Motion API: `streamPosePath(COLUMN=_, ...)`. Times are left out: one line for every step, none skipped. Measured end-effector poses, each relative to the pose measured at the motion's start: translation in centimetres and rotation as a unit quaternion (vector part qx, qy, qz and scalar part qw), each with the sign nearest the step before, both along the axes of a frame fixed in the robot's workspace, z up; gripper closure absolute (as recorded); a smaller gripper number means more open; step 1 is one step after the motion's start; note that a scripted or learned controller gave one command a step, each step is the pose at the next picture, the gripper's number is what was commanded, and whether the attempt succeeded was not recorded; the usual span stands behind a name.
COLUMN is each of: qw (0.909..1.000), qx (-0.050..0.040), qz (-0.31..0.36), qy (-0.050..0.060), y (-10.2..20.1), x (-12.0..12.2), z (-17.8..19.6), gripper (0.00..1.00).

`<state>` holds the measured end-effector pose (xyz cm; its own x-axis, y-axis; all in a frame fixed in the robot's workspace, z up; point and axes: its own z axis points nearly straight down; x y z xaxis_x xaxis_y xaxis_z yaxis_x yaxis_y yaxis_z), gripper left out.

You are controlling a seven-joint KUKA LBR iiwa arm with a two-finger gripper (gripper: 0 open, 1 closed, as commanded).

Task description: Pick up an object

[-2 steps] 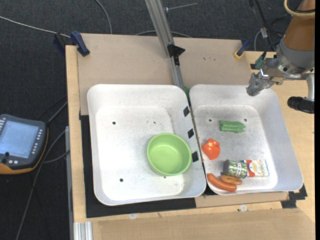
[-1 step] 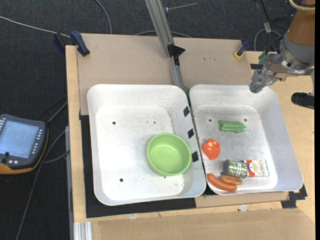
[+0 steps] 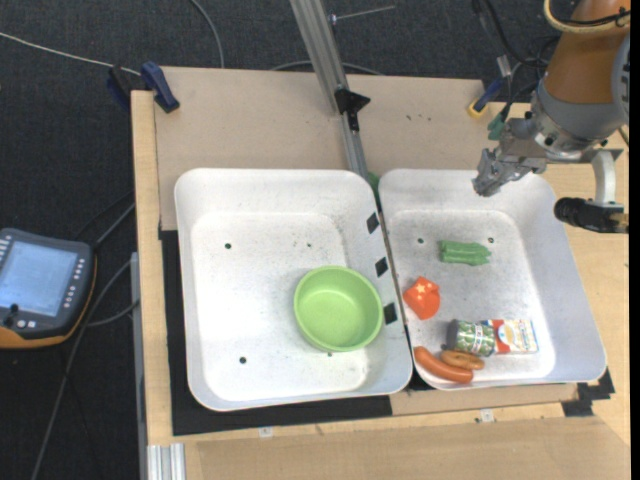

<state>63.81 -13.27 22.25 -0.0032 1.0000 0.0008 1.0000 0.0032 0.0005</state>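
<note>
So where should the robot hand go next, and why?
Probably down and toward the near side of the right bin. The gripper hangs over that bin's far rim with nothing under it, and the green piece is the closest thing to it, lying apart from the red piece, the can and the hot dog.

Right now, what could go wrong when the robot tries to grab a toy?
The can, the small carton and the hot dog sit bunched in the right bin's near corner, so the gripper might bump one while grabbing another. The hot dog lies against the bin's sloped rim, where fingers may not fit around it. The orange-red pepper sits near the divide between bins and could roll or slip away.
</note>
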Motion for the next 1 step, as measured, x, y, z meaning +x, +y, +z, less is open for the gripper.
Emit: streamPosePath(qw=1.0, qx=0.0003, qz=0.001, qy=0.0, y=5.23, x=-0.6, z=-0.52, gripper=1.0)
